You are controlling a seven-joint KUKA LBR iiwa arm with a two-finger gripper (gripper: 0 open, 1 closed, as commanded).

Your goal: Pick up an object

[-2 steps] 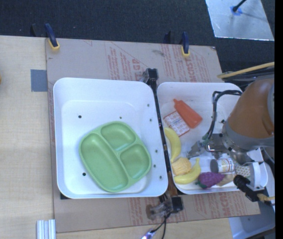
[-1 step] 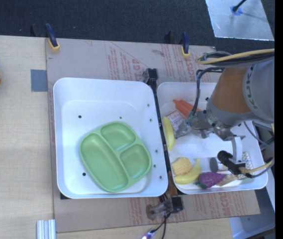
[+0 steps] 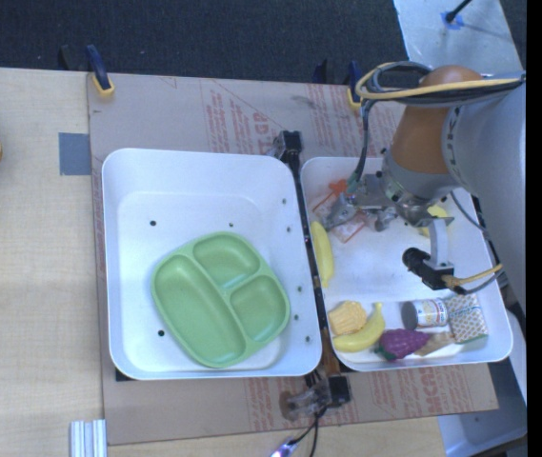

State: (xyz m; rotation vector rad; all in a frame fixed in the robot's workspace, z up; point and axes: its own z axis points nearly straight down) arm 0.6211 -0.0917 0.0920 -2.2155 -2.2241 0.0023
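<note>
My gripper hangs low over the far part of the right bin, below the grey arm with its orange band. A small red-orange thing lies just to its left, partly hidden by it. A long yellow piece rests along the bin's left wall. At the near end lie a yellow corn-like piece, a banana, a purple eggplant, a small can and a patterned packet. Nothing can be seen held by the gripper.
The left bin holds a green divided plate. A small yellow bit shows by the arm at the right bin's far right. The arm covers that bin's far right corner. Brown board surrounds both bins.
</note>
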